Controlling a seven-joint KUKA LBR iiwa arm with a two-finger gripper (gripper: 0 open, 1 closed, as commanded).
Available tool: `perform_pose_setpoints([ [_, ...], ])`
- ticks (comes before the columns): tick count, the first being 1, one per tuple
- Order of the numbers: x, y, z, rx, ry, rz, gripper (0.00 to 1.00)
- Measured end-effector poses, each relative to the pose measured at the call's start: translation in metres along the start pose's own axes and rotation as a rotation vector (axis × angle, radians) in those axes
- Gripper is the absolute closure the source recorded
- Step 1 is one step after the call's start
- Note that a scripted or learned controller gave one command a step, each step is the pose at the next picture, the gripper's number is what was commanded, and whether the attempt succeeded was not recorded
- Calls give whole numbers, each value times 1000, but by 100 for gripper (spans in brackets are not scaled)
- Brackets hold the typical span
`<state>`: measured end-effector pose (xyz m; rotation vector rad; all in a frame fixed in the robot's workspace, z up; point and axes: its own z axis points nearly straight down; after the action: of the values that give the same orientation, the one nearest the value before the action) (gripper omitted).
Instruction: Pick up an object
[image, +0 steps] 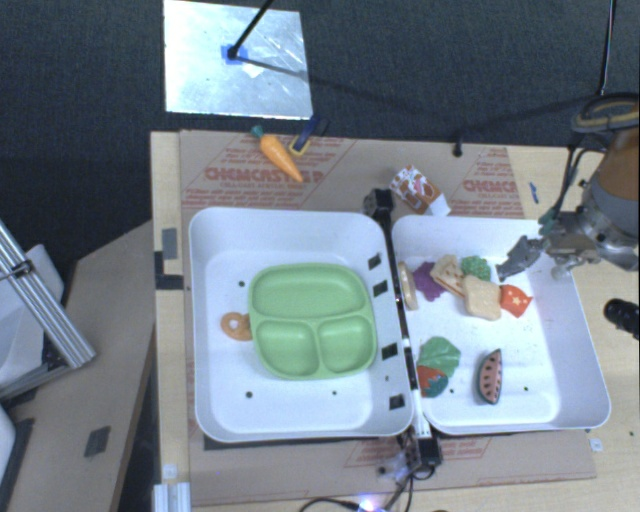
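The right bin (570, 400) holds several toy foods: a purple piece (430, 282), a tan cracker (447, 273), a green broccoli (477, 267), a beige toast (482, 299), a red piece (514, 299), a lettuce-and-tomato piece (436, 361) and a watermelon slice (489, 377). My gripper (530, 258) hangs over the bin's upper right part, just right of the broccoli and above the red piece. Nothing shows in its grasp.
The left bin (215, 240) carries a green divided plate (308, 318) and a small orange ring (236, 326). Behind the bins, a toy carrot (279, 157) and a wrapped snack (415, 189) lie on the cardboard. A metal sheet (238, 60) lies farther back.
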<state>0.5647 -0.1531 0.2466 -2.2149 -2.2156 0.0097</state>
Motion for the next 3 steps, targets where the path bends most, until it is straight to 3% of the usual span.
perform_pose_setpoints([
  [1,0,2,-7,-12,-2,-3,0],
  [2,-2,9,37,-9,-1,-1,0],
  [3,-4,0,93,-8,-1,0,0],
])
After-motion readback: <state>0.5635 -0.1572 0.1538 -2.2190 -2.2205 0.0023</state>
